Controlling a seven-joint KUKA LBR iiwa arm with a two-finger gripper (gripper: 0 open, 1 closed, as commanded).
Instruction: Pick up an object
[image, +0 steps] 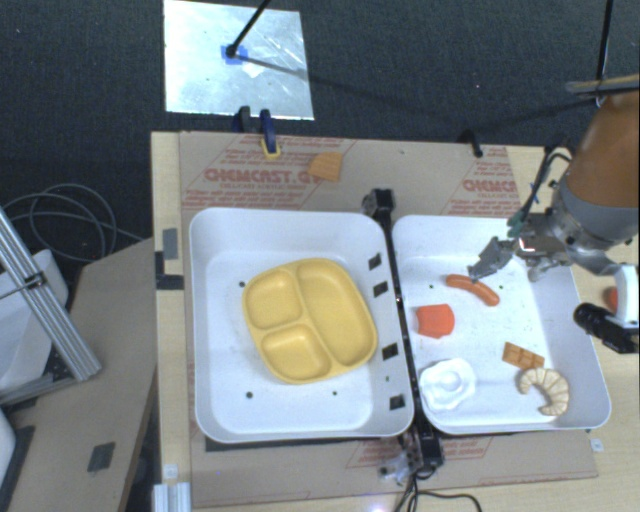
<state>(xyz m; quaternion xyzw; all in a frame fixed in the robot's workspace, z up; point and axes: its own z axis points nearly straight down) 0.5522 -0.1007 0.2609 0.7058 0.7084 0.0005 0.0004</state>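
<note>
Reaching into the right bin (590, 395), the gripper (492, 262) hangs just above the sausage (473, 289), nothing picked yet.

The step in hand looks like the approach: the arm (600, 170) comes in from the right and its dark tip points down-left, ending near the sausage's upper end. Whether the fingers are spread or pressed together I cannot tell; they show as one grey blur, and nothing is seen held between them. The sausage lies flat on the bin floor, with the red block (435, 320) just below it; the white egg (446, 385), brown square (522, 355) and croissant (547, 388) sit nearer the front. The yellow tray (305, 320) fills the left bin (215, 330). Next, I judge, the tip must drop straight over the sausage, straddle its narrow width and close.
</note>
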